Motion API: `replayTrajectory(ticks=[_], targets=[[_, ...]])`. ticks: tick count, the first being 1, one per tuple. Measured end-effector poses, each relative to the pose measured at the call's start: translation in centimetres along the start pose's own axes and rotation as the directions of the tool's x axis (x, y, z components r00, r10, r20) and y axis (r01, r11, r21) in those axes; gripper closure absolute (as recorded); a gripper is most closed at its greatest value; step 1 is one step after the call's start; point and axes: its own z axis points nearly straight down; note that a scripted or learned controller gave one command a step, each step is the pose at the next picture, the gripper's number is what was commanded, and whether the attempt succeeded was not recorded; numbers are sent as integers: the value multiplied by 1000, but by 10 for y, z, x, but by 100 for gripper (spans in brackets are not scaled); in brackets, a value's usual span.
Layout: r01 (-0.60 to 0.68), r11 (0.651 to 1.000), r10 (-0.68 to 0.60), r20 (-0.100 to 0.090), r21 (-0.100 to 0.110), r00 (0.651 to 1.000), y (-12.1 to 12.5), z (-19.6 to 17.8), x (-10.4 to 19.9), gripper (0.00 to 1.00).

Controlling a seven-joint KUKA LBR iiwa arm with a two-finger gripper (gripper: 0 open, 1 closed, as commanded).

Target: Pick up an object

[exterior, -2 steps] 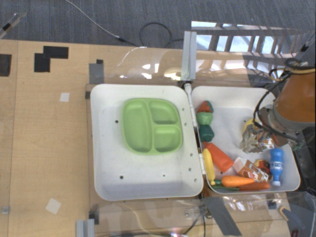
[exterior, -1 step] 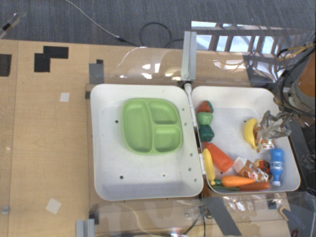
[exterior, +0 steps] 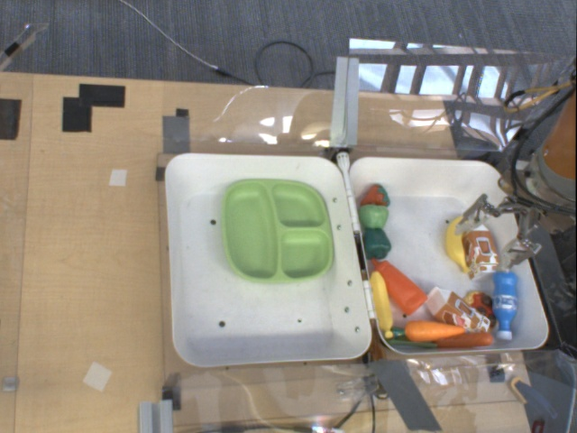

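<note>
The right bin [exterior: 424, 183] holds several toy foods. A yellow banana [exterior: 454, 244] lies beside a brown and white carton [exterior: 481, 252], with a blue bottle [exterior: 506, 304] just below them. My gripper [exterior: 500, 231] hangs over the bin's right side, directly above the carton's upper right corner. It is open, with one finger [exterior: 479, 211] near the banana's top and the other finger [exterior: 522, 247] to the right of the carton. Nothing is held between them.
Along the right bin's left wall sit a red and green fruit [exterior: 374, 195], two green pieces [exterior: 374, 229], an orange-red piece [exterior: 401, 287] and a yellow piece [exterior: 381, 303]. A carrot [exterior: 435, 332] and a snack box [exterior: 458, 309] lie at the front. The left bin [exterior: 194, 323] holds a green divided plate [exterior: 277, 229].
</note>
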Motion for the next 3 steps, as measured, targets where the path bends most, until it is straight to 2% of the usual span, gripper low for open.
replayTrajectory(ticks=[1, 2, 3], targets=[[-56, 998, 56, 6, 9, 998, 39, 79, 40, 0], [-106, 994, 106, 1, 3, 994, 29, 85, 32, 0], [-184, 983, 184, 13, 13, 983, -38, 85, -66, 0]])
